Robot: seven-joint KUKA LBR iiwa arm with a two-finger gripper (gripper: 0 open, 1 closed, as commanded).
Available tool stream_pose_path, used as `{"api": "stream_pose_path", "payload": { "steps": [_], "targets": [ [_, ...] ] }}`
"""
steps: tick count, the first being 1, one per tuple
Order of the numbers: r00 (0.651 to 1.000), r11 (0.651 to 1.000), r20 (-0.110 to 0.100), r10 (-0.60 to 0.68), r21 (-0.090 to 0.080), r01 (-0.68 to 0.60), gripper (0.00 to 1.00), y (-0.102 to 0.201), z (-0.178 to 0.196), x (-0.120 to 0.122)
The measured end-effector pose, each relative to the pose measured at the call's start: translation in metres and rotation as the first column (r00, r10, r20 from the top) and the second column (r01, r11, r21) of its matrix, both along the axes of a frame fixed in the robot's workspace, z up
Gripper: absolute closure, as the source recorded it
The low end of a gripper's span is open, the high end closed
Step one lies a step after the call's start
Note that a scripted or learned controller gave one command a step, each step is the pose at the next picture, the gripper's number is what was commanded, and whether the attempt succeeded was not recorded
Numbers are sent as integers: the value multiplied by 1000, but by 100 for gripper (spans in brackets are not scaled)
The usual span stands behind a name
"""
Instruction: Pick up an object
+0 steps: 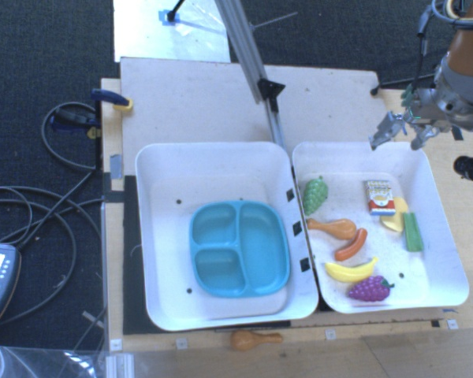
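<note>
Resting in the left bin (154,211) is a blue divided tray (240,248). The right bin (437,211) holds toy food (green grapes (315,194), a drumstick (332,228), a sausage (351,244), a banana (351,270), purple grapes (370,289), a small carton (380,196)). Above its far rim hovers the gripper (401,131), its fingers seemingly apart and holding nothing.
</note>
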State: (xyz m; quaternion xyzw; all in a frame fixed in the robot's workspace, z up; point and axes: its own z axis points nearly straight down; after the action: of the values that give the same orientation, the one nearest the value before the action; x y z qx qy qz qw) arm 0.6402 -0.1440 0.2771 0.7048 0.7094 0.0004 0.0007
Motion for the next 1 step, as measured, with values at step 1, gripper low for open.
{"api": "stream_pose_path", "payload": {
  "steps": [1],
  "targets": [
    [1000,1000,0,1,0,-1,0,0,0,0]
  ]
}}
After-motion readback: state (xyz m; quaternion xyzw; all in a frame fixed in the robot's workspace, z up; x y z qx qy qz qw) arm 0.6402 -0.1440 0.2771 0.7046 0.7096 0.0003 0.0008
